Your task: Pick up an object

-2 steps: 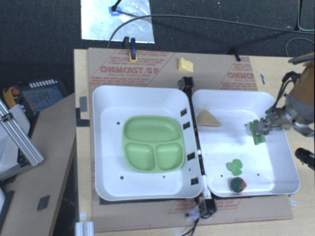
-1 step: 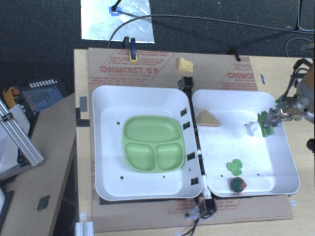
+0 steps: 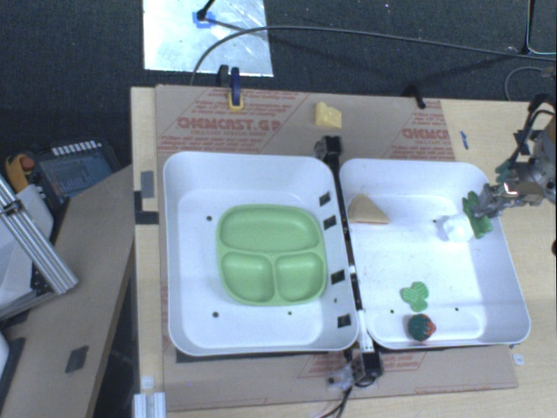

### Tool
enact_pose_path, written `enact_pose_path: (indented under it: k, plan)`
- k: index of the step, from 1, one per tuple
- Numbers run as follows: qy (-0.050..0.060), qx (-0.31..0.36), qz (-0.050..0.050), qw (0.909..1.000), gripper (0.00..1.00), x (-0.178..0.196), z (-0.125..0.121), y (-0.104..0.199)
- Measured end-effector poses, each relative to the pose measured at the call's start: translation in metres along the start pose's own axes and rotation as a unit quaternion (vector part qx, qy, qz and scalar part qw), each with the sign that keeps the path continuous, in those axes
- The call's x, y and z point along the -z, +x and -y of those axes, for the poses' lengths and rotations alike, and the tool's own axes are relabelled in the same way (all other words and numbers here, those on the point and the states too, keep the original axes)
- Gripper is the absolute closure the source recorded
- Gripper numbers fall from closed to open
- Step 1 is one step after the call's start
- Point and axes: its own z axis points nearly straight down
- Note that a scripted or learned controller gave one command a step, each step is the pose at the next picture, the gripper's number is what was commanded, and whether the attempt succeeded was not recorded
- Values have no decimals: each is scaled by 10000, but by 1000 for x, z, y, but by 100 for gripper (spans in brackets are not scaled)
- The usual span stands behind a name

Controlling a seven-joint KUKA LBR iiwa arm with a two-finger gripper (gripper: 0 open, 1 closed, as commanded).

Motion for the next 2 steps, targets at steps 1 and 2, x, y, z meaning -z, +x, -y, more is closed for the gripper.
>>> enact_pose_path:
  k: [1, 2]
  plan:
    - [28, 20, -22, 10000, 100, -9, 1, 55]
    - [22, 24, -22, 10000, 100, -4, 1, 108]
